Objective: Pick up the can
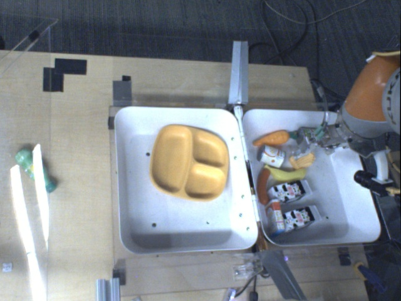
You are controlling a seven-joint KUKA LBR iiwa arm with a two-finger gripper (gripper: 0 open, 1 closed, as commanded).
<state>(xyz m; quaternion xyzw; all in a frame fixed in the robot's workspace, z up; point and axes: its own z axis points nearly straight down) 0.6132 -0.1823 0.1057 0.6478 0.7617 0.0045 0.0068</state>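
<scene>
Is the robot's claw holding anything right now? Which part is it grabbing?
It cannot be told. The gripper is low in the right bin, beside the can and the carrot, but the picture is too small to show anything in it.

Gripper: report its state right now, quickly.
Gripper: over the right bin, close to the carrot; whether it is open, closed or holding anything cannot be told.
</scene>
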